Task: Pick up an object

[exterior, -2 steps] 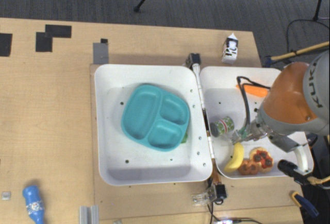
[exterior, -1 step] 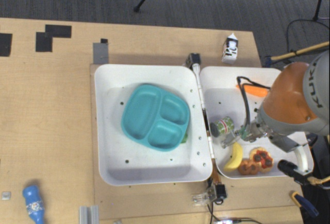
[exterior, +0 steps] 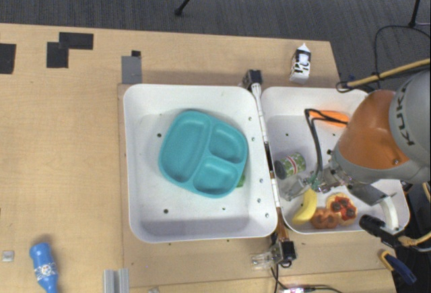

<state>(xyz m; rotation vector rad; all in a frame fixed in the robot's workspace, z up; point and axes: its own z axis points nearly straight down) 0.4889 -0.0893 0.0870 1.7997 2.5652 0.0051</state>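
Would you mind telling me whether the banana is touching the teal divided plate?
Apart. The camera view shows the banana lying in the right bin and the teal divided plate in the left bin, with both bins' rims between them.

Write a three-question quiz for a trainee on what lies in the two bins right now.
1. True or false: the teal divided plate lies in the left bin.
2. Which bin holds the banana? A) left B) right
3. Fill in: the arm hangs over the ____ bin.

Key:
1. True.
2. B: the banana lies in the right bin, beside a red-and-orange item and near a small green-labelled can.
3. Right; the tool sits low above the banana.
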